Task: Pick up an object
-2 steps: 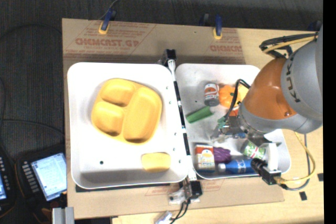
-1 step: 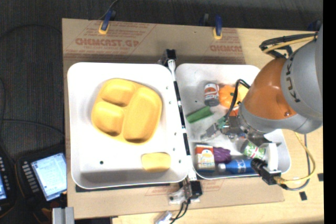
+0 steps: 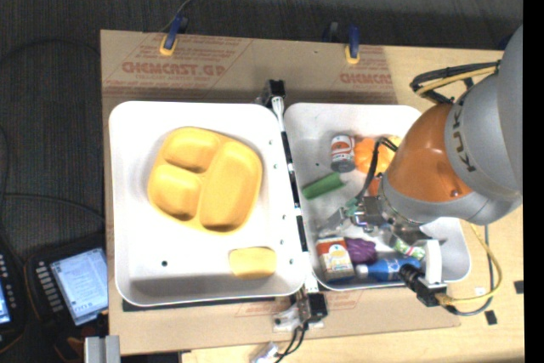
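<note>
- Fingers first: whether mine are spread or pinched I cannot tell, because my own wrist and the orange band point(image 3: 425, 161) hang over them; my gripper point(image 3: 367, 212) sits low in the right bin point(image 3: 302, 119), above the middle of the clutter.
- No object shows between my fingers, so I claim no hold on anything.
- Nearest candidate, as I judge it, is the green stick point(image 3: 323, 185), lying just to the left of my gripper and near the divider between the two bins.
- Its long axis runs at a slant, lower end toward the divider, upper end toward the small can point(image 3: 342, 152) with the red label, which lies beyond it toward the bin's far wall.
- Risk one: closing along that slanted axis instead of across it, so the stick rolls or squirts out sideways.
- Risk two: crowding. The purple piece point(image 3: 360, 250), the red and white box point(image 3: 335, 259) and the blue tube point(image 3: 382, 270) lie packed along the near wall, and a blind close could catch two at once or just shove them.
- Risk three: the orange ball point(image 3: 365, 153) partly under my arm could be nudged as I move.
- Left bin point(image 3: 127, 208) holds a yellow tray point(image 3: 204, 177) and a yellow block point(image 3: 252, 262), well apart from me.
</note>
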Controlling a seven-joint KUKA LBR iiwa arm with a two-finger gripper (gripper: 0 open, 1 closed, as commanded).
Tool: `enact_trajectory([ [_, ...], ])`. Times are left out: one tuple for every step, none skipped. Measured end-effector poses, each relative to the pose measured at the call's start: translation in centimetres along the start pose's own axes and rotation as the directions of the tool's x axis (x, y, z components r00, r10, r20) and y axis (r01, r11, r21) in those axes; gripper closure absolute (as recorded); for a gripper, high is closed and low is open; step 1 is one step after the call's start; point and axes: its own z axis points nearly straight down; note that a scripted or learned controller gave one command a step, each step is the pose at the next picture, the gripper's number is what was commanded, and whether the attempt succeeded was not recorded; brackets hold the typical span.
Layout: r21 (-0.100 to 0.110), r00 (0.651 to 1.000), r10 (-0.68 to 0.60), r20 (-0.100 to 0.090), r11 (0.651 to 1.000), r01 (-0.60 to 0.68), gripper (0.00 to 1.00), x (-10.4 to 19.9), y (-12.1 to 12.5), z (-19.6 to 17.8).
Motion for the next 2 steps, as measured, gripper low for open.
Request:
enact_trajectory([
  [-0.004, 1.0, 0.001, 0.0, 1.0, -0.001, 1.0, -0.01, 0.16, -1.08],
  [-0.003, 1.0, 0.001, 0.0, 1.0, -0.001, 1.0, -0.03, 0.2, -2.02],
])
